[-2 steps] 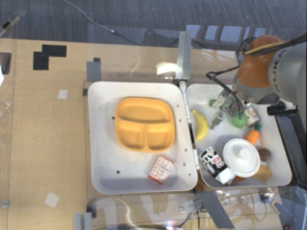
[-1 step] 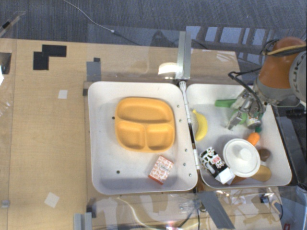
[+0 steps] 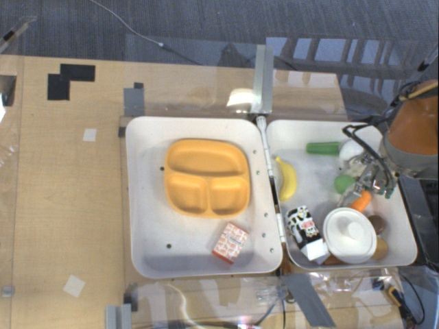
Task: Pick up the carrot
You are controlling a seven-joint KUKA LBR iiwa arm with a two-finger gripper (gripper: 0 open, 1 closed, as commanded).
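The carrot (image 3: 361, 201) is a short orange piece in the right bin (image 3: 302, 132), lying just above the white bowl (image 3: 350, 234). My gripper (image 3: 369, 179) hangs directly over the carrot's upper end, at the end of the grey arm with its orange band (image 3: 413, 125) that reaches in from the right. The wrist and cables hide part of the carrot, and I cannot tell whether the carrot is between the fingers.
The right bin also holds a banana (image 3: 288, 178), a green cylinder (image 3: 322, 147), a small green item (image 3: 345, 182), a cow-patterned bottle (image 3: 303, 230) and a brown item (image 3: 376, 223). The left bin (image 3: 147, 204) holds a yellow divided plate (image 3: 206, 177) and a red-and-white box (image 3: 230, 242).
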